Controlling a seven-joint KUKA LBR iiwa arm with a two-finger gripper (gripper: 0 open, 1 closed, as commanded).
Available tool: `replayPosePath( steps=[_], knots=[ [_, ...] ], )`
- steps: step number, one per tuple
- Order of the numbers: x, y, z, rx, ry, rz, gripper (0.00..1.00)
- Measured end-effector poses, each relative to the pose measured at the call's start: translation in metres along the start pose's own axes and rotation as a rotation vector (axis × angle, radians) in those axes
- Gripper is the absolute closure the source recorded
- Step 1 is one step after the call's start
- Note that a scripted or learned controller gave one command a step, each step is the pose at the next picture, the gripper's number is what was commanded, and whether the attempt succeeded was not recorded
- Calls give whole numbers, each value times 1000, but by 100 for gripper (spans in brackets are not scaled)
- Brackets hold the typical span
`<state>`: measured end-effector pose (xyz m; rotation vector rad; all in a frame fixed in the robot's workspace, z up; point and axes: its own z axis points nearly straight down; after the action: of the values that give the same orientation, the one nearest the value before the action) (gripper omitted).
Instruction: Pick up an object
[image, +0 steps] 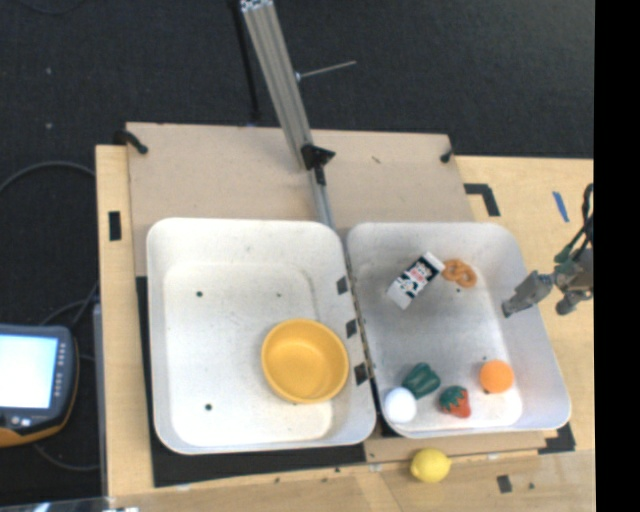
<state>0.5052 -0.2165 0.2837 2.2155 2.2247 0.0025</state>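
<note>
1. Standing near the bench, I see the gripper at the right rim of the right bin; if its fingers are apart or together I cannot tell.
2. Just left of the fingers, in this bin, lie a small white carton with black marks, tilted, and an orange-brown pretzel touching its corner.
3. Below the fingers, near the front wall, are an orange ball, a red strawberry, a green pepper and a white ball.
4. Far left of the fingers, the left bin holds a yellow bowl, upright.
5. A yellow lemon lies on the light wooden bench, outside the bins.
6. A metal pole rises behind, the floor is dark, and a screen device sits at the far left.
</note>
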Motion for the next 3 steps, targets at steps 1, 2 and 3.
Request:
replayPosePath(
  steps=[1, 2, 3],
  knots=[
    [0, 0, 0, 0, 0, 0, 0],
    [-3, 0, 40, 1, -2, 5, 0],
    [4, 4, 87, 6, -1, 7, 0]
  ],
)
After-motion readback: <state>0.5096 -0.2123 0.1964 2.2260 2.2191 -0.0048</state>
